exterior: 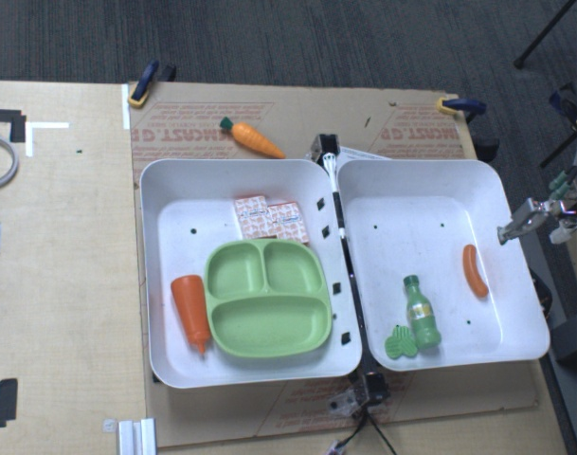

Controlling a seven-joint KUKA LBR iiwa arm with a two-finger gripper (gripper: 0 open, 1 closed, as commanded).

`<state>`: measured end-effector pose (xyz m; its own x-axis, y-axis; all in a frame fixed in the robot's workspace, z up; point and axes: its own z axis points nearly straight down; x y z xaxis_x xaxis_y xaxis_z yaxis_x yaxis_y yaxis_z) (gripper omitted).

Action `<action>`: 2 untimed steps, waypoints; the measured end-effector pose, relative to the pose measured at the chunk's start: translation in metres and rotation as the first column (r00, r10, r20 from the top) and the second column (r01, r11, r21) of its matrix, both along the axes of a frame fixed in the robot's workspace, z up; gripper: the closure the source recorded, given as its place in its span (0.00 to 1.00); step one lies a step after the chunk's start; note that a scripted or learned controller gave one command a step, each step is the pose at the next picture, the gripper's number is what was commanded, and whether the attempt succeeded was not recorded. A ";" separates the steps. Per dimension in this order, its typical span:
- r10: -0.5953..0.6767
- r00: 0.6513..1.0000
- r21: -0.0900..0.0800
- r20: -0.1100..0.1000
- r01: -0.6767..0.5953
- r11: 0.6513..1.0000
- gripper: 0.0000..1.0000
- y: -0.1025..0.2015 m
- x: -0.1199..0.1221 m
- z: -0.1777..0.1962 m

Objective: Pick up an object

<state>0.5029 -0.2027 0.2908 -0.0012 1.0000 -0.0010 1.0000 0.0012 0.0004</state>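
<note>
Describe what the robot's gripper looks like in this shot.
At the right edge, the gripper is a small silvery-grey metal piece with thin pale fingers pointing left over the right bin's rim. Behind it sits a whitish block with a greenish fleck. It is too small to make out more.

Left bin (155, 254): divided plate (267, 299) centre, carrot (190, 311) to its left, packet (267, 218) behind. Right bin (515, 254): bottle (421, 313) near front, sausage (475, 270) toward right wall. Second carrot (254, 138) on worktop (61, 282) behind left bin.

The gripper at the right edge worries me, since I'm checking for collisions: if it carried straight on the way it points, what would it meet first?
The gripper points left over the right bin. Likely first is the orange sausage, though height is unclear.
</note>
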 end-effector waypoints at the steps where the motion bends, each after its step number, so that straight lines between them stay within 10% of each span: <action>1: -0.126 0.992 0.002 -0.002 0.126 0.992 0.00 -0.019 0.031 -0.146; 2: -0.017 1.000 0.002 -0.001 0.017 1.000 0.00 -0.001 0.029 -0.199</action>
